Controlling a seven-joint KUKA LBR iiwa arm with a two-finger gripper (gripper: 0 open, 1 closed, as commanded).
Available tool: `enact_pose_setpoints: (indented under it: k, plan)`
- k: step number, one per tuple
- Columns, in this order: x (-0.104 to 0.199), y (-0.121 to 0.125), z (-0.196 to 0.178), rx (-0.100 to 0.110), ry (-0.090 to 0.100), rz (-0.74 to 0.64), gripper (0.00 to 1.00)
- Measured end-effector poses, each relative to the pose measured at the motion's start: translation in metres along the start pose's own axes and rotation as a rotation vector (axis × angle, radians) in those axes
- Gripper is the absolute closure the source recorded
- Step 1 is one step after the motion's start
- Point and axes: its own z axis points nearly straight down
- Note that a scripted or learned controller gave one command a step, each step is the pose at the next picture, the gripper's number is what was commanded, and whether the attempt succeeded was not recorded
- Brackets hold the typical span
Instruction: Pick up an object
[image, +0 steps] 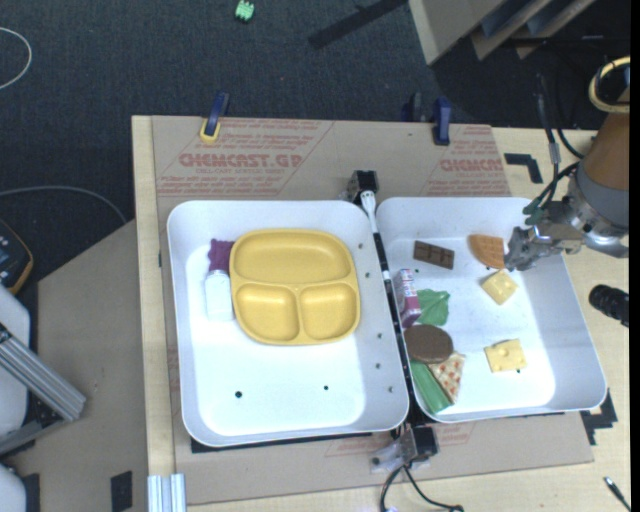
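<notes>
The end effector (522, 250) hangs low over the right bin (560, 395), near its rim at about 2 o'clock. It is too small and blurred here to tell whether it is parted or closed, and nothing can be seen gripped in it.

Nearest to it are an orange wedge (487, 248), just beside it at 9 o'clock, and a pale cheese cube (499, 287) at about 7 o'clock. Either looks like the natural target. The cube seems the better bet, since it stands clear of its neighbours and offers flat opposite faces.

To do this well, centre over the cube before descending, line the grip across two parallel faces, and go down until it nearly touches the bin floor, so the cube is not pinched at its top and squirted out. Close gently and lift straight up.

Elsewhere in this bin lie a brown bar (434, 255), a yellow block (505, 356), a dark round cookie (430, 343) on green leaves (431, 303), and a pink tube (406, 293) along the left wall. The left bin (270, 410) holds a yellow tray (295, 284).
</notes>
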Motion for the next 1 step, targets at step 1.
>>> enact_pose_setpoints:
  k: [1]
  plan:
    - [0.0591,0.003,-0.0115,-0.002,0.001,-0.003,1.0]
